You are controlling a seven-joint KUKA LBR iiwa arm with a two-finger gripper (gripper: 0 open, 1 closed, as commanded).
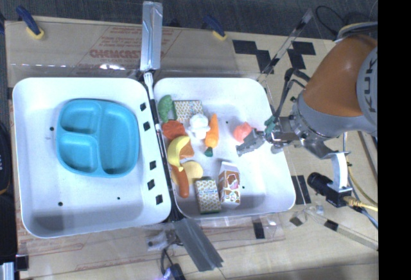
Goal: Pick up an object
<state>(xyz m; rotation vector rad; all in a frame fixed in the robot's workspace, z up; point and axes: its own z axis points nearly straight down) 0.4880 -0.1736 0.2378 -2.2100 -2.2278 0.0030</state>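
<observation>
The right bin (257, 179) holds several toy foods. A pink piece (242, 131) lies toward its right side, with an orange carrot (212, 131) and a white piece (198, 124) to its left. A yellow banana (176, 149) and a red tomato (173, 128) lie near the left wall, and a small milk carton (229, 186) sits at the front. My gripper (249, 144) hangs over the right side of this bin, just below and right of the pink piece. Nothing shows between its fingers.
The left bin (38, 195) holds a blue divided plate (99, 137). In the right bin there is also a green piece (166, 107), a patterned box (187, 109) at the back, another patterned box (207, 196) and an orange sausage-like piece (180, 181) at the front. Clamps and cables sit around the bench edges.
</observation>
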